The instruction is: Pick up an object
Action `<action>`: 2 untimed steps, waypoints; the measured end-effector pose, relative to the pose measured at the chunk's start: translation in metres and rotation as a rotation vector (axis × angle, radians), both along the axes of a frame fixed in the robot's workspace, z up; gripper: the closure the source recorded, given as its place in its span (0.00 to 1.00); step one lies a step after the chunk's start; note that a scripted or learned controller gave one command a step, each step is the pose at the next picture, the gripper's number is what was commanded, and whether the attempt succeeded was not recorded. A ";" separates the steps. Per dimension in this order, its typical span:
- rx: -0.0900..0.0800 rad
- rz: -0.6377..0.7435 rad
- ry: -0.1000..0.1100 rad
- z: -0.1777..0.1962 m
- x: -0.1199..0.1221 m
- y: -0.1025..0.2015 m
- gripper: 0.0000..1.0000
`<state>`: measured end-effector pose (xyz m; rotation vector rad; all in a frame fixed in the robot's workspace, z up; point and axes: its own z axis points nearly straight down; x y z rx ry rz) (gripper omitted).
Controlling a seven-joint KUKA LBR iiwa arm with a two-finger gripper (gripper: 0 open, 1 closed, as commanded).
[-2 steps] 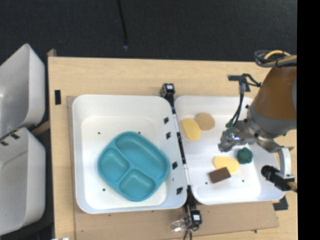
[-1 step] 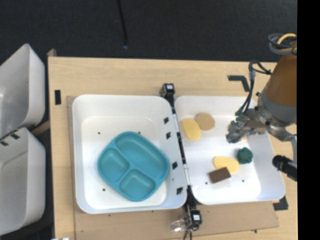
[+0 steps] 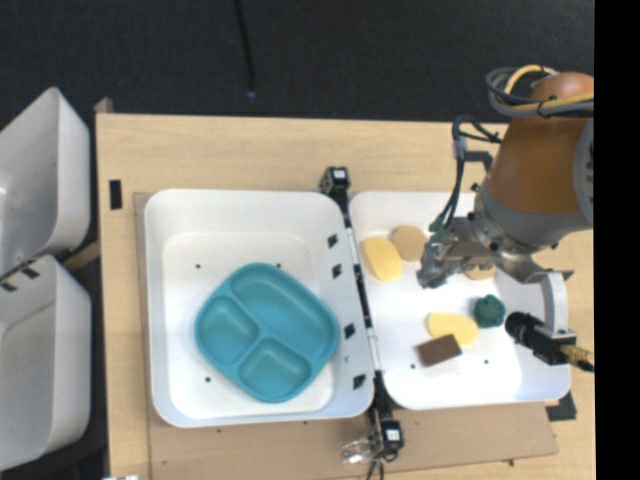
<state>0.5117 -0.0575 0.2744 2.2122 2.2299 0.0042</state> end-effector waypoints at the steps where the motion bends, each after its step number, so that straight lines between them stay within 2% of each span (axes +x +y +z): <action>1: -0.001 -0.002 0.000 -0.001 0.009 0.045 1.00; 2: -0.001 -0.001 0.000 -0.003 0.010 0.103 1.00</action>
